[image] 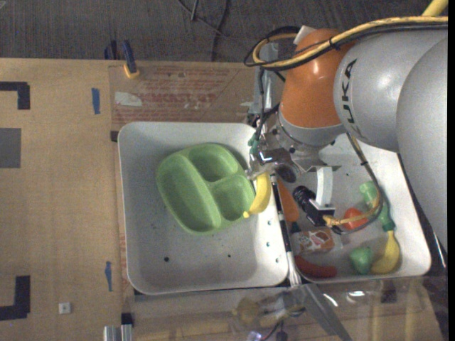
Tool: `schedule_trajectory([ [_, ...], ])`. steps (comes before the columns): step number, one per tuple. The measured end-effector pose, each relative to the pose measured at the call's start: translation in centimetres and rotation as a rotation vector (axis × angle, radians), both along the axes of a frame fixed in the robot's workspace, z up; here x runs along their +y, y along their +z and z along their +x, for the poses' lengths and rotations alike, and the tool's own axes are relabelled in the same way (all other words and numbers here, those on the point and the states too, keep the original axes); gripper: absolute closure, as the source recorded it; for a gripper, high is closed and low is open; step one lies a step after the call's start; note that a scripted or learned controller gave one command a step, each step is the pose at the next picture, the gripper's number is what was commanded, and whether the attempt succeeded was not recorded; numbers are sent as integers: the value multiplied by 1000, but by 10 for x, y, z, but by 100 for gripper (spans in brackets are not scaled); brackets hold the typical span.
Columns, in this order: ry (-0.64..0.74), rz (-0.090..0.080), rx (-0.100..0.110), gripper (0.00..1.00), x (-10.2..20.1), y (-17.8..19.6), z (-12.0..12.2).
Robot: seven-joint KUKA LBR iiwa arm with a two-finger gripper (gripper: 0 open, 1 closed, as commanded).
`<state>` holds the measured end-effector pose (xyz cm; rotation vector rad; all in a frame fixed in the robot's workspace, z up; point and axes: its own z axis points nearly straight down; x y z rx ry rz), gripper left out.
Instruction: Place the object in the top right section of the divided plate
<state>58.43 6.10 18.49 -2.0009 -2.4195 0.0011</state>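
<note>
The jaws of the gripper (pixel 264 163) are closed narrowly on the top end of a yellow banana (pixel 260 194), which hangs from them just beside the right edge of the green divided plate (pixel 202 185). The grey arm (pixel 384 77) reaches in over the right bin (pixel 416 222), its orange band above the wrist and the wrist pointing down. The banana is curved and small, its lower tip touching the plate's rim. The plate lies in the left bin (pixel 142 261).

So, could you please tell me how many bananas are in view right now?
2. One banana lies at the green divided plate's right edge, beneath the gripper. The other banana lies in the right bin; the arm may hide more.
</note>
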Motion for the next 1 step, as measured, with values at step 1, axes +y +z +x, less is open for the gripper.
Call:
schedule_trajectory([
  [1,-1,0,0,0,-1,0,0],
])
